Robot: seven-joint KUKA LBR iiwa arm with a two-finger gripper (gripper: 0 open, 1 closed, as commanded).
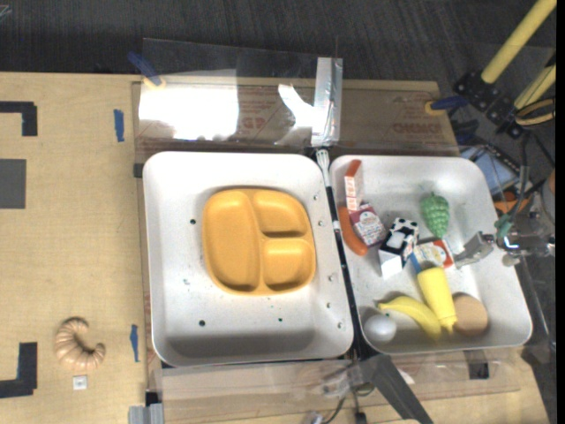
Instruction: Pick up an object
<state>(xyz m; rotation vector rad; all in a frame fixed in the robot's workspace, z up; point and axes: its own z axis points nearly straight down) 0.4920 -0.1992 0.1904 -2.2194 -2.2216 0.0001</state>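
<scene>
The gripper [484,244] sits at the right bin's [468,177] right side; whether it is released or clenched cannot be determined. Right bin contents: one banana [408,312], one yellow bottle [434,294], one green item [433,213]. Left bin [172,237]: one orange tray [258,239].

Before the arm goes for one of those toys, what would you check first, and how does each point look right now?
1. Things to pick lie in the right bin: ok; banana, yellow bottle, green grapes.
2. Gripper over that bin: ok, near its right side.
3. Gripper holding nothing: cannot tell; fingers too small to read.
4. A target lying apart from others: not ok for the banana and bottle, which touch; the grapes lie apart.
5. Left bin holds a yellow divided tray: ok.
</scene>
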